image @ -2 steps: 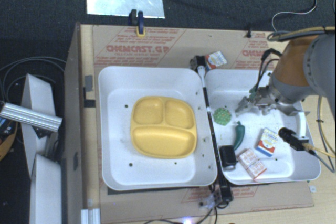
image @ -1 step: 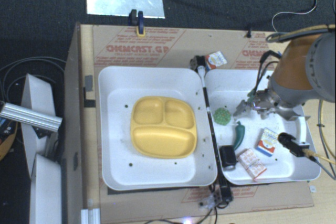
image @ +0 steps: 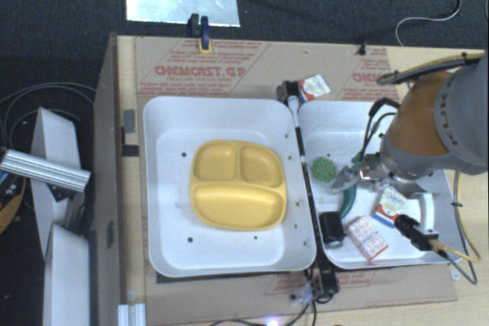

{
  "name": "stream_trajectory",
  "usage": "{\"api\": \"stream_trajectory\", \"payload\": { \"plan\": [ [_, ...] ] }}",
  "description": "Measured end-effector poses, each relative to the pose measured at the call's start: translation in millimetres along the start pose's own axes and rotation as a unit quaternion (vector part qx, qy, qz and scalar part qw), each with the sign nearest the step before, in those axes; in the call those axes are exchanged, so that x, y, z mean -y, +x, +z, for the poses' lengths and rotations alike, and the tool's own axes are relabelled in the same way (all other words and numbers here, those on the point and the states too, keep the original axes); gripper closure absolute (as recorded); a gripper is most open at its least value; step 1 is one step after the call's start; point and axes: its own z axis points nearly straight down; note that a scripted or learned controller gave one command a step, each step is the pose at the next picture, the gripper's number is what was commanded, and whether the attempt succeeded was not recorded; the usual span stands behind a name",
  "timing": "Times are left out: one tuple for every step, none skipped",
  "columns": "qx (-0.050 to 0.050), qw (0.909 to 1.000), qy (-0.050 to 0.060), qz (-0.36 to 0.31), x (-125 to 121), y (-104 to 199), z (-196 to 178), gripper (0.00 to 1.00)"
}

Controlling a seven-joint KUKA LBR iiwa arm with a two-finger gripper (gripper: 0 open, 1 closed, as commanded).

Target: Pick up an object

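Observation:
My gripper hangs low over the middle of the right bin, reaching in from the right. A green round ball lies just to its left, close to the fingertips. A teal curved tool lies directly beneath the gripper. A small black block sits at the bin's front left. A red-and-white packet lies at the front, and a white packet with orange and blue print lies to the right, under the wrist.
The left bin holds a yellow divided tray. A small printed packet rests on the cardboard behind the bins. Black clamps sit on the divider between the bins at the back and the front.

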Motion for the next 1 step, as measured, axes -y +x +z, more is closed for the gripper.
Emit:
{"api": "stream_trajectory", "payload": {
  "plan": [
    [0.000,1.0000,-0.001,-0.001,-1.0,-0.1,-10.6,1.00]
  ]
}}
